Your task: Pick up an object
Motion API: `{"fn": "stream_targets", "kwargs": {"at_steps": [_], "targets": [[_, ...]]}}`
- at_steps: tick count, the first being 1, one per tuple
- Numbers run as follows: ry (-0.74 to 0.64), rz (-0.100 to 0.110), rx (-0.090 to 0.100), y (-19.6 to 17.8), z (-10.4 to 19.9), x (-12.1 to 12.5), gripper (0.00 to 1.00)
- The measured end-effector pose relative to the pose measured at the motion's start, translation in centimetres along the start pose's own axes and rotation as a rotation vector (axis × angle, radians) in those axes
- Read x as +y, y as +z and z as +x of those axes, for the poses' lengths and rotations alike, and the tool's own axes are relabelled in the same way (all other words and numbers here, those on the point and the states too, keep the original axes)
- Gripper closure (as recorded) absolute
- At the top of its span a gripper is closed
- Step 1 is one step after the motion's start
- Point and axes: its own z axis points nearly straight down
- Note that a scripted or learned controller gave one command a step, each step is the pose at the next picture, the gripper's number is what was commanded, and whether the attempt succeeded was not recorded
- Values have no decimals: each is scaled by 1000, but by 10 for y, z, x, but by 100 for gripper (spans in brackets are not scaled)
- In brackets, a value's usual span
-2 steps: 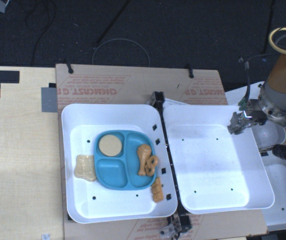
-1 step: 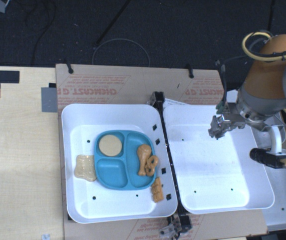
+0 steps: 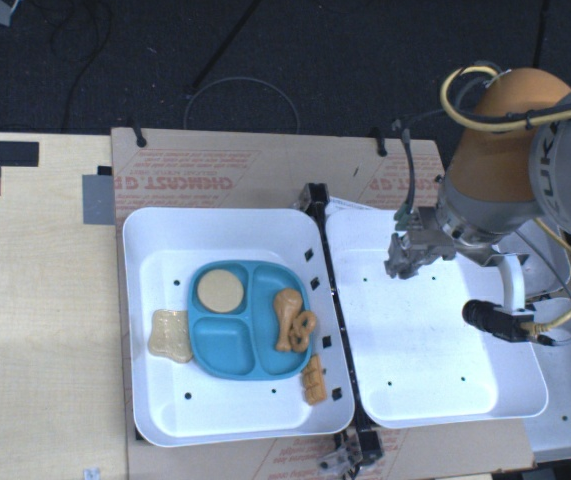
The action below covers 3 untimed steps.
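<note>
Camera view, hand (image 3: 402,264) over right bin (image 3: 445,368), pretzel (image 3: 294,320) well left

Even overhead light, bright white bins (image 3: 265,230), soft shadows, slightly grainy

Pale wooden surface (image 3: 35,298) at left of frame, with black patches (image 3: 0,163) upper left and a grey square (image 3: 96,198) beside. Printed cardboard sheet (image 3: 265,168) mid-frame. Dark carpet (image 3: 265,48) with cables (image 3: 240,98) along top.
</note>
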Motion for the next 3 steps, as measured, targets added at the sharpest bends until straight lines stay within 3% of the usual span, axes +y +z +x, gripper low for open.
{"fn": "stream_targets", "kwargs": {"at_steps": [1,3], "targets": [[-1,-1,1,-1,52,14,100],[1,2,-1,5,155,12,100]]}}
